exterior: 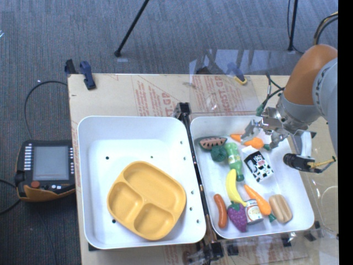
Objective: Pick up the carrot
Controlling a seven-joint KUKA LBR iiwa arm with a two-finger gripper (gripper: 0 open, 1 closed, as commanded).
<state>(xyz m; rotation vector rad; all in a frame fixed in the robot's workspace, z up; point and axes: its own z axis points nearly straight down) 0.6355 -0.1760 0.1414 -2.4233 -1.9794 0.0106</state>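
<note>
Down front, the grapes (238,217) sit low in the right bin (305,206); a carrot (257,199) lies just above them, untouched. Up top of that bin, the gripper (263,138) hovers spread wide around another carrot (254,142). Lift not yet made.

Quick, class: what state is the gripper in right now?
Gripper: low over a carrot at the right bin's far end; open or closed cannot be told.
</note>
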